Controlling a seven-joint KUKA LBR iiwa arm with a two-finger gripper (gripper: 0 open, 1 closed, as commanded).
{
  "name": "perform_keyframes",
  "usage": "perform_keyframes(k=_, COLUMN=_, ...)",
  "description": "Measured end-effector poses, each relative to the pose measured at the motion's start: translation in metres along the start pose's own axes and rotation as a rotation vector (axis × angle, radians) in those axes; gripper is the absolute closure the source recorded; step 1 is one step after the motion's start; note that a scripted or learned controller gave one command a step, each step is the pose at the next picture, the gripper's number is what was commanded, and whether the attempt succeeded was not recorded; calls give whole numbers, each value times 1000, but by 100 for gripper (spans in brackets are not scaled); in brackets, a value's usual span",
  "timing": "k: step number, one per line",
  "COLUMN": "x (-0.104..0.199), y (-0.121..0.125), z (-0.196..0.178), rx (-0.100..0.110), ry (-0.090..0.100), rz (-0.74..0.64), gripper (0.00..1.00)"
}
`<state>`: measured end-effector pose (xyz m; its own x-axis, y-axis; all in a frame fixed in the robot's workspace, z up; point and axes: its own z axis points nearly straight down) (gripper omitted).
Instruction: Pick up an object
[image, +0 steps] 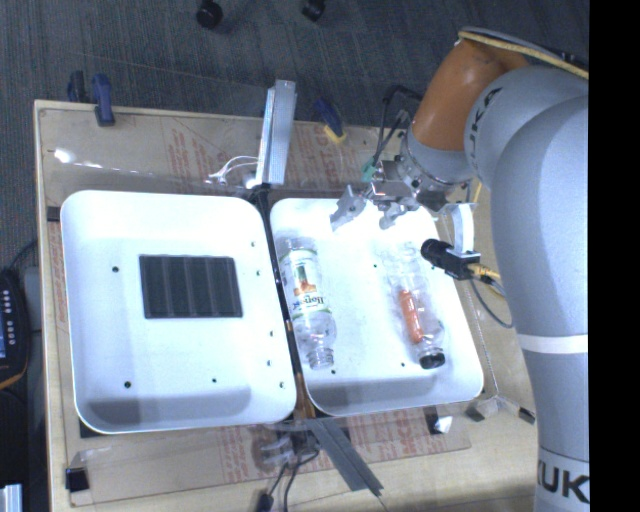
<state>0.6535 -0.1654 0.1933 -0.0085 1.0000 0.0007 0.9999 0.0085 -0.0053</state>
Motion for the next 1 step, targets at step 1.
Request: perform_keyframes(k=1, x=50, y=4, z=41, rx=-1, ry=0, rz=-242, gripper=0)
